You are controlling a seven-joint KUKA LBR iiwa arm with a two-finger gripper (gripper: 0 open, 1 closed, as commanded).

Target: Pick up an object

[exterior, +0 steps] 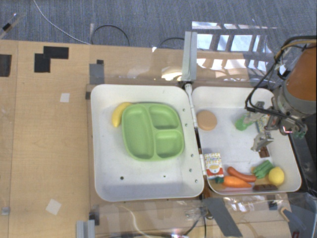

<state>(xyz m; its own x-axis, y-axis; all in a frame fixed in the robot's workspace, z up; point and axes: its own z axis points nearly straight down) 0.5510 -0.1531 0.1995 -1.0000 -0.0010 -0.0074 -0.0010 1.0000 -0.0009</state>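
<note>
My gripper (pixel 261 144) hangs over the right part of the right bin (pixel 233 148), below the arm's orange band. A small green object (pixel 242 123) lies just to its upper left, apart from it. A tan round bun (pixel 206 120) rests near the bin's left wall. Along the front of that bin lie a juice box (pixel 213 163), a carrot (pixel 237 182), a red sausage (pixel 241 174), a green pepper (pixel 262 169) and a yellow lemon (pixel 276 176). I see nothing held in the gripper.
The left bin (pixel 114 177) holds a green divided plate (pixel 151 131) with a yellow banana (pixel 118 114) against its left edge. A metal frame (pixel 233 41) stands behind the right bin. Black cables loop around the arm's wrist (pixel 262 90).
</note>
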